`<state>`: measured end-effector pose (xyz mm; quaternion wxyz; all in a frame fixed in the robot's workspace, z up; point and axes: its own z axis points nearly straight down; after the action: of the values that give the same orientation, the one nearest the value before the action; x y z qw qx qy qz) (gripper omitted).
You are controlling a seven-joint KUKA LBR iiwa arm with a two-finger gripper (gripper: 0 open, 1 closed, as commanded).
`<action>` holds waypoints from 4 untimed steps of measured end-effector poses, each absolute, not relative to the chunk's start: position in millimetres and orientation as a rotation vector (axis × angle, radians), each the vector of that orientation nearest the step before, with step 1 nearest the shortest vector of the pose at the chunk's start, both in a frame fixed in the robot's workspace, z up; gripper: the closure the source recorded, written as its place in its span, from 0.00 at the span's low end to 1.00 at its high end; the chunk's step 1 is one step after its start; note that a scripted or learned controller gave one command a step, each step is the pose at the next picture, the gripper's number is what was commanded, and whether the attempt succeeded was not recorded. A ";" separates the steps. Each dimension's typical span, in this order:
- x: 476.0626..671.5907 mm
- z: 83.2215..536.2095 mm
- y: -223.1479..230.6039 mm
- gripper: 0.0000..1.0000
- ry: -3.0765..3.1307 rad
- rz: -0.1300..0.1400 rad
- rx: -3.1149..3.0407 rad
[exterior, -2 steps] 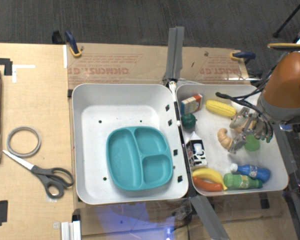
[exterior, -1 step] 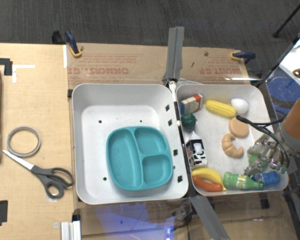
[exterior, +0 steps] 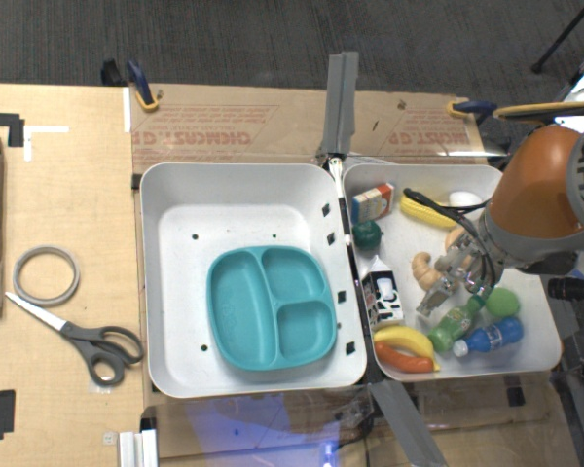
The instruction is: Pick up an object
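nearest the camera, in the right bin [exterior: 540, 358], lay one banana [exterior: 405, 339] on top of one red-orange piece [exterior: 406, 359], with one blue bottle [exterior: 491, 338] and one green bottle [exterior: 464, 321] just beside them. one black-and-white box [exterior: 383, 298] stood against the bin's left wall. in the left bin [exterior: 175, 212] sat one teal divided plate [exterior: 273, 305] with three compartments.

on the desk [exterior: 58, 193] to the left lay one pair of grey-handled scissors [exterior: 78, 337] and one roll of tape [exterior: 47, 274].

the gripper [exterior: 455, 278] hung low in the middle of the right bin, its metal fingers [exterior: 438, 297] pointing down-left, just above the green bottle and beside one tan, lumpy object [exterior: 428, 269]. how far apart the fingers stood could not be told, and nothing was clearly seen between them.

farther back in the right bin were one dark green round item [exterior: 368, 233], one small red-and-white carton [exterior: 374, 203], one second yellow banana-like piece [exterior: 430, 210] and one white item [exterior: 463, 200]. beyond the bins lay a cardboard sheet [exterior: 234, 129] with two clamps [exterior: 141, 86].
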<state>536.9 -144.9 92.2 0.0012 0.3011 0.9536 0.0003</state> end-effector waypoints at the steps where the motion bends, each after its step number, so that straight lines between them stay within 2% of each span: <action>1: 592.0 92.6 -161.7 0.00 2.981 -0.001 0.979; 2: 595.3 107.0 -162.0 1.00 2.972 -0.002 0.971; 3: 606.6 205.1 -121.8 1.00 2.882 -0.001 1.241; 4: 629.4 232.9 -67.7 1.00 2.840 -0.001 1.337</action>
<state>629.4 -67.7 232.9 0.0014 0.4260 0.9047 -0.0004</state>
